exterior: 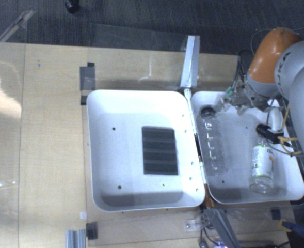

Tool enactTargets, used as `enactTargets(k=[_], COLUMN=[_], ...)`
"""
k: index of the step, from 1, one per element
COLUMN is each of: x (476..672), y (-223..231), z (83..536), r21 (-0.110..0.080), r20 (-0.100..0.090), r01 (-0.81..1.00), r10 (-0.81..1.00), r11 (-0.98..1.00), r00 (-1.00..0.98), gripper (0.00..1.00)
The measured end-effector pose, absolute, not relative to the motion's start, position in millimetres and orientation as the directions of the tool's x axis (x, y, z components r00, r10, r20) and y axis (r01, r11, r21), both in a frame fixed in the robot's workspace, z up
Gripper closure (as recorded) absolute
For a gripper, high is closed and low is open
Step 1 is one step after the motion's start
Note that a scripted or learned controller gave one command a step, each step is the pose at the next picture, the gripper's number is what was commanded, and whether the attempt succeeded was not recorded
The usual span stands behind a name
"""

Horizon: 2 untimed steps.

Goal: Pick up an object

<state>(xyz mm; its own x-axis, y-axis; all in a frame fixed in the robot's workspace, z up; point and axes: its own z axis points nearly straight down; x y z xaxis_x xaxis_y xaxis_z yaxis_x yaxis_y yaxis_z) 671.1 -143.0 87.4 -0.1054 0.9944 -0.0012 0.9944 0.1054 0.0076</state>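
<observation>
A dark ribbed rectangular pad point(159, 150) lies flat in the middle of the left bin point(105, 138). In the right bin point(239, 190), a clear plastic bottle point(212, 144) lies along the left wall, its black cap point(207, 110) pointing to the far end. A second bottle with a white and green label point(261, 167) lies near the right wall. The gripper point(234, 99) hangs over the far end of the right bin, just right of the clear bottle's cap. I see nothing held in it.
The grey arm with its orange band point(269, 53) fills the upper right, above the right bin's far corner. Black and yellow cabling point(273, 134) hangs over the bin beside the labelled bottle. A metal bracket point(190, 63) stands behind the divider between the bins.
</observation>
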Motion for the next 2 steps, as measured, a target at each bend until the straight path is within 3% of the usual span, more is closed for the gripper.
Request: enactTargets(k=[1, 2], x=[671.1, 604.0], y=[-143.0, -121.3], z=[87.4, 89.0], r21=[0.008, 0.010], r20=[-0.001, -0.003], r01=[0.994, 0.972], r10=[0.994, 0.972], r11=[0.105, 0.234], r00=[-0.105, -0.234], gripper=[0.00, 0.00])
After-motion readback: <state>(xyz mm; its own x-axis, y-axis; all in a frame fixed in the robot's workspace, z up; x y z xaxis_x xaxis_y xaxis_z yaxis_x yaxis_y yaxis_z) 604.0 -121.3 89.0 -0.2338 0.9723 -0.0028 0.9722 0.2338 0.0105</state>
